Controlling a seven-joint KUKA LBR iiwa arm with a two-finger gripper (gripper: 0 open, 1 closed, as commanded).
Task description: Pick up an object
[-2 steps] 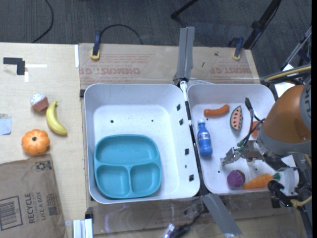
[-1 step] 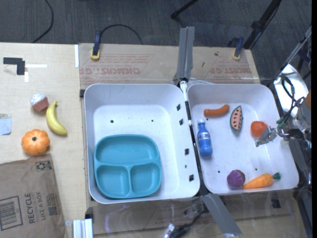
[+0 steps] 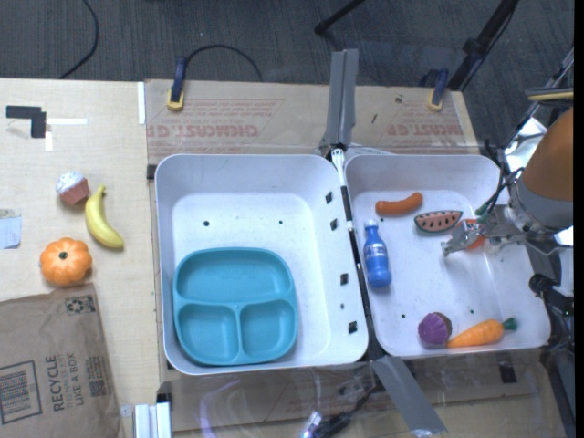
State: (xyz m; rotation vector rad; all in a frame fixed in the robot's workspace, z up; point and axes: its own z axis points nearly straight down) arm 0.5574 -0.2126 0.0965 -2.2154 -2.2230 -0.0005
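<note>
1. grey arm with orange band point(image 3: 555, 167) reaching in from the right, over the right white bin point(image 3: 401, 336).
2. two-finger metal gripper point(image 3: 462, 241) low near the bin's right side, just right of the watermelon slice toy point(image 3: 438, 220); jaw state impossible to tell, nothing visibly held.
3. left of it: orange sausage toy point(image 3: 399, 204), blue plastic bottle point(image 3: 376, 255).
4. near edge: purple round toy point(image 3: 435, 328) touching orange carrot toy point(image 3: 477, 333).
5. left white bin point(image 3: 182, 190): teal divided tray point(image 3: 235, 304).

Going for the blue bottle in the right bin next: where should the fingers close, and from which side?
Probably straight down on the blue plastic bottle, closing across its narrow width at mid-body. It lies flat, long axis running up-down in view, white cap at the far end, with bare floor on both sides.
</note>
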